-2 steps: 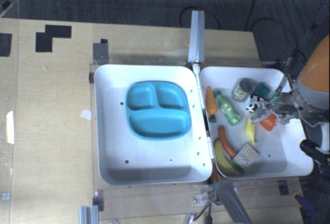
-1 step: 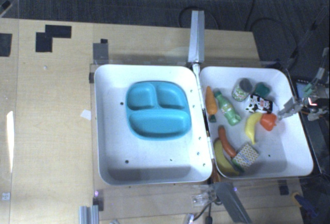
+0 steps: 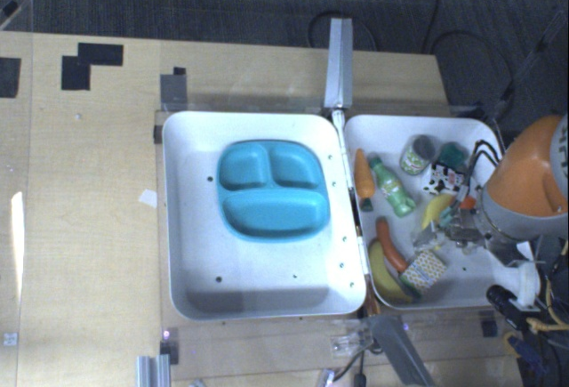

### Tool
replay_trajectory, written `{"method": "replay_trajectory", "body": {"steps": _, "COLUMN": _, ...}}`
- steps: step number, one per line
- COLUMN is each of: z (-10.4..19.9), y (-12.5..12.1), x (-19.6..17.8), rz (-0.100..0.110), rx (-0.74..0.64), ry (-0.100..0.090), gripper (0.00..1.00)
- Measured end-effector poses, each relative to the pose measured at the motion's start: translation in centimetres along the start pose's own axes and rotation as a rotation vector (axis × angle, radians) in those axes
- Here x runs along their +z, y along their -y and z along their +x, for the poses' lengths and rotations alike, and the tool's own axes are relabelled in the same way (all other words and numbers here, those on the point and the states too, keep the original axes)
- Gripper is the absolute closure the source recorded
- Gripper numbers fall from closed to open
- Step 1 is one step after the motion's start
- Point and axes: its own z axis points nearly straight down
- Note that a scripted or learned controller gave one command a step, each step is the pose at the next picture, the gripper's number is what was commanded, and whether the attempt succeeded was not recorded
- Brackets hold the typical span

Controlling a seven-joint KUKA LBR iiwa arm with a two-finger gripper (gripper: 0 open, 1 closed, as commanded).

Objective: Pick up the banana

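Yellow against white: banana (image 3: 385,273) lying along the near left corner of the right bin (image 3: 471,298), beside a red sausage (image 3: 392,245) and just left of a patterned packet (image 3: 425,270). Not yet lifted, by the look of it, and no grasp made. Grey arm with orange band (image 3: 532,173) reaching in from the right, hand (image 3: 455,225) lowered into the middle of the same bin, near a small yellow piece (image 3: 436,209) and well short of the banana. Impossible to tell whether the hand is apart or together; too dark and cluttered there to judge. Task judged barely begun: hand to be brought over to the near left corner, closed on the fruit, then raised.

Right bin crowded: a carrot (image 3: 363,178) along the left wall, a green bottle (image 3: 392,189), a small can (image 3: 415,156), a dark green item (image 3: 453,153) at the far side, plus a black-and-white piece (image 3: 444,176) near the arm. Left bin (image 3: 191,198) holding one thing alone, a blue divided tray (image 3: 273,189), set in its middle. Both bins side by side on a pale wooden tabletop (image 3: 80,198).
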Motion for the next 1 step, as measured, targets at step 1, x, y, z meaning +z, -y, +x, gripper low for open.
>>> {"method": "replay_trajectory", "body": {"steps": 1, "z": 0.06, "y": -0.16, "x": -1.07, "rz": -0.004, "rx": -0.001, "ry": 0.000, "gripper": 1.00}}
